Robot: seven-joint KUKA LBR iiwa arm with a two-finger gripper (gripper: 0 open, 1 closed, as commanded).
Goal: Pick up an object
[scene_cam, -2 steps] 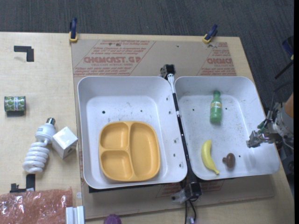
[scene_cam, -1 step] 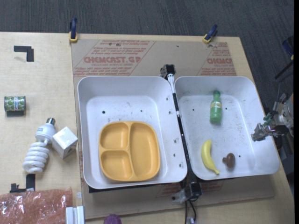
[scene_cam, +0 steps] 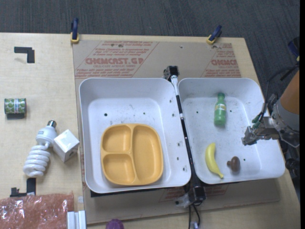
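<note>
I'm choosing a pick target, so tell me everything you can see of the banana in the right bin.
The banana is small, bright yellow and smooth, perhaps a plastic toy. It lies flat on the floor of the right bin, near the front left, curving from its upper end down to a tip pointing toward the front right. It looks whole and unmarked. Nothing touches it: a small brown object sits just to its right, apart from it, a green bottle lies farther back, and the gripper is off to its upper right.
</note>
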